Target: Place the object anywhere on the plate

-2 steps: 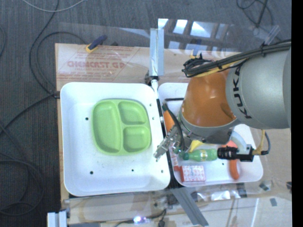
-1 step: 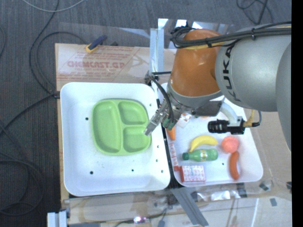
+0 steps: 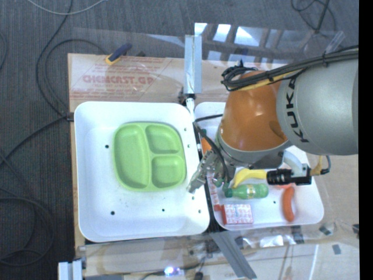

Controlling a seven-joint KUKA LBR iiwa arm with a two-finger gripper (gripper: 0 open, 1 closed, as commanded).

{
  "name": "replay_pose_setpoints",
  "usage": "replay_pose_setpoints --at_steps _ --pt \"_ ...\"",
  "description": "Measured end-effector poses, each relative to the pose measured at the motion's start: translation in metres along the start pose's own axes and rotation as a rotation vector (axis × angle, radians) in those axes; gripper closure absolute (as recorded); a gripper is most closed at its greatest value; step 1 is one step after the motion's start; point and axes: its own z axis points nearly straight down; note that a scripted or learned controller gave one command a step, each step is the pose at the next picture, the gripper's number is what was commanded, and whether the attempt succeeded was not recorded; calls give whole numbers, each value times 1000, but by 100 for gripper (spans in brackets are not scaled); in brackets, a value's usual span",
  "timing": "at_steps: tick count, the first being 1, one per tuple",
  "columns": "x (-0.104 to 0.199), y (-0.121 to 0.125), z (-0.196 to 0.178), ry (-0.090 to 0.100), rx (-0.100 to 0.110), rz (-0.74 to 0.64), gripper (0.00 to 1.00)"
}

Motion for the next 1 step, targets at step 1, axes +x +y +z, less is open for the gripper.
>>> replay_pose_setpoints --at_steps 1 --pt "-7 26 8 1 -1 184 100"
